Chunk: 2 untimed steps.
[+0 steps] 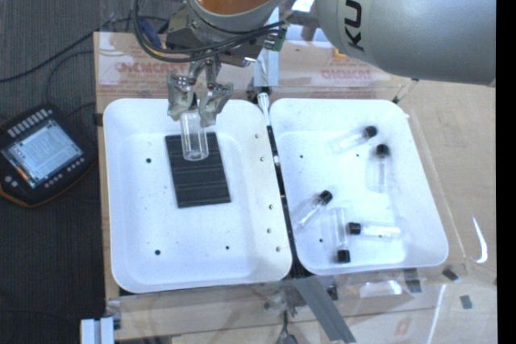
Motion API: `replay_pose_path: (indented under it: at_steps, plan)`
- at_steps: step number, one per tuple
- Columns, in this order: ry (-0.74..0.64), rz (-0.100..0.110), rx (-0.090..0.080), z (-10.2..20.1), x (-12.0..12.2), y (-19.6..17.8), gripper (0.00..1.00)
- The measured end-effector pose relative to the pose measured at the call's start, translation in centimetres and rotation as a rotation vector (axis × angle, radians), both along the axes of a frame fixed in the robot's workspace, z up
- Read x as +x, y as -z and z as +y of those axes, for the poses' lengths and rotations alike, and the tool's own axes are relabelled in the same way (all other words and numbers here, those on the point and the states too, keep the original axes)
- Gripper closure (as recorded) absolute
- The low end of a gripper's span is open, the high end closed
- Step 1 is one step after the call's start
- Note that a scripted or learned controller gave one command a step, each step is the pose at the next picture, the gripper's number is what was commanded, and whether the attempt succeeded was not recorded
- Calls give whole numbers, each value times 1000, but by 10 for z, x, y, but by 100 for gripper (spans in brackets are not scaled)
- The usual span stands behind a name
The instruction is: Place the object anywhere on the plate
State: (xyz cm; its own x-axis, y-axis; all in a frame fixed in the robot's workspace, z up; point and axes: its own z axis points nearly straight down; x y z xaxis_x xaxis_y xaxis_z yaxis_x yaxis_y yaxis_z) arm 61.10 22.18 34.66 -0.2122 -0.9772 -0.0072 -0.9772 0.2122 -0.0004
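A dark ribbed plate [199, 173] lies in the left white bin [137, 205], toward its upper middle. A clear vial [193, 137] stands upright over the plate's far end. My gripper [193, 107] hangs right above it, and its two fingers [178, 102] are shut on the vial's upper part. I cannot tell whether the vial's bottom touches the plate.
The right bin [419, 173] holds several clear vials with black caps [355, 139], [314, 205], [367, 230], scattered about. A ridge between the bins [274, 165] runs down the middle. A teach pendant [40, 153] lies left of the bench. Cables hang near the wrist.
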Motion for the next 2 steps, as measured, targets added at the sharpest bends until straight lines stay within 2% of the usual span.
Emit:
replay_pose_path:
  at_steps: [1,2]
  plan:
    - [-286,2,-1,6,19,66,100]
    - [-601,-3,1,14,44,11,100]
